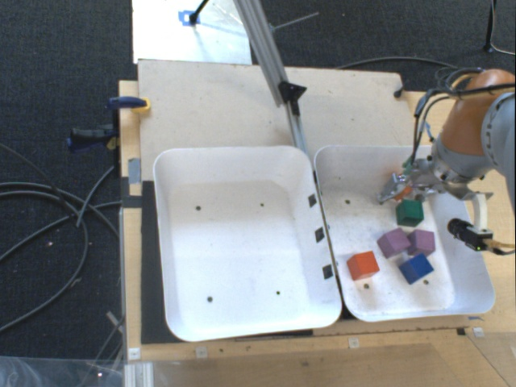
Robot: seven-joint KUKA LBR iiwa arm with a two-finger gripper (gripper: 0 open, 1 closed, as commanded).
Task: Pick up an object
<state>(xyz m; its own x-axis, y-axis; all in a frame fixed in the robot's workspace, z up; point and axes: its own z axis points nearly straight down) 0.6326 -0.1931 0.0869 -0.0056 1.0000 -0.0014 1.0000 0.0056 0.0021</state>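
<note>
- 1 set of jaws [397, 189] hangs over the right bin [355, 297], in its upper part, with the grey arm [476, 139] reaching in from the right; whether the jaws are apart or together cannot be told, since they show as a small metallic blur.
- No block is visibly between them, so nothing can be said to be held.
- Just below them lies the green block [409, 213], close enough to look like the likely target, though contact cannot be confirmed.
- 2 purple blocks [393, 242] [422, 241] sit side by side further down, with a blue block [415, 268] just beside them and an orange block [363, 265] near the bin's left wall.
- Clustering probably explains the high, slanted approach: neighbours leave little room.
- Left bin [177, 168] sits beside it on the counter [201, 103].
</note>
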